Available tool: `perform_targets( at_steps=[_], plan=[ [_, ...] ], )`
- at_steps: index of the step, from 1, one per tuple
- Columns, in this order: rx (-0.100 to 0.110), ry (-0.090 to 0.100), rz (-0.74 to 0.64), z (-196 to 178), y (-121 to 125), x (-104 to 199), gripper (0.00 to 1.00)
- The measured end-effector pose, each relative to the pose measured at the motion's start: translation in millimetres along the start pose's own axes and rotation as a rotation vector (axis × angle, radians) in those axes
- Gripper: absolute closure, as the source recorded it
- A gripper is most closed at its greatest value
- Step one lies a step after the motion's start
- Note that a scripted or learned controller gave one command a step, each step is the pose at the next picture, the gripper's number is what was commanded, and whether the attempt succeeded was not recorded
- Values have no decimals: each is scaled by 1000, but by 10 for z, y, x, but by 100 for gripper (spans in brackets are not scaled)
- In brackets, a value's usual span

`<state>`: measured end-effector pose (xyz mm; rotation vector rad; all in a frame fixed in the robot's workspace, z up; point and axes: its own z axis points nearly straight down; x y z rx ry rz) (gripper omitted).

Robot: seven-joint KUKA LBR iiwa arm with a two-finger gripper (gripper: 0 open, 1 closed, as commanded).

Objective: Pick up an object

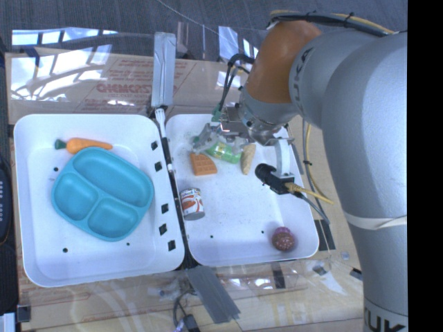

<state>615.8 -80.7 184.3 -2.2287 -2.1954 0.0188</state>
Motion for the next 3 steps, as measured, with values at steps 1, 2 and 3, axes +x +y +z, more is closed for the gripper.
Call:
perform_targets(
  at_steps=[1,2,3],
  plan=[
    [-10,0,-167,945,45,-332,0],
    [-1,1,-174,881,40,-331,100],
    [-17,-1,-73,-95,425,272,100]
  ],
)
